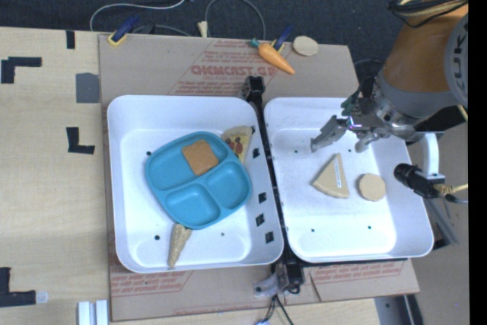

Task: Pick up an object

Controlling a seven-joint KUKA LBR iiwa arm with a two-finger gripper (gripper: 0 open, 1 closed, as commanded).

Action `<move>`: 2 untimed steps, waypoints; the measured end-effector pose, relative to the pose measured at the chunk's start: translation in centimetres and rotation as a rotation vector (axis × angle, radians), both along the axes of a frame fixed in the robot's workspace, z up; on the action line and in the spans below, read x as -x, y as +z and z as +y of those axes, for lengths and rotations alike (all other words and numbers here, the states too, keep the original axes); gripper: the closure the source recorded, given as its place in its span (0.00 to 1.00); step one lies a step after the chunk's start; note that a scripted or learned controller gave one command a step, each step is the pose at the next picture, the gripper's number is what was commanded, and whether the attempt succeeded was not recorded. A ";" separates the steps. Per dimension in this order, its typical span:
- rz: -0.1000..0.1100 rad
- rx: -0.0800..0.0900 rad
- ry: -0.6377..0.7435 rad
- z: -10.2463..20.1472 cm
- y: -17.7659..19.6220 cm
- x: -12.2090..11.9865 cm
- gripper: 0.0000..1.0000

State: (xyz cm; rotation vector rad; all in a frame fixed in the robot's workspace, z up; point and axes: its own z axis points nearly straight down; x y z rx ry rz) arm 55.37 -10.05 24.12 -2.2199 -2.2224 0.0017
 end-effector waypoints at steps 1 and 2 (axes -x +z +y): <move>0.010 0.000 -0.003 -4.6 -15.3 -1.9 0.00; -0.013 0.005 0.000 -3.3 -15.4 1.9 0.00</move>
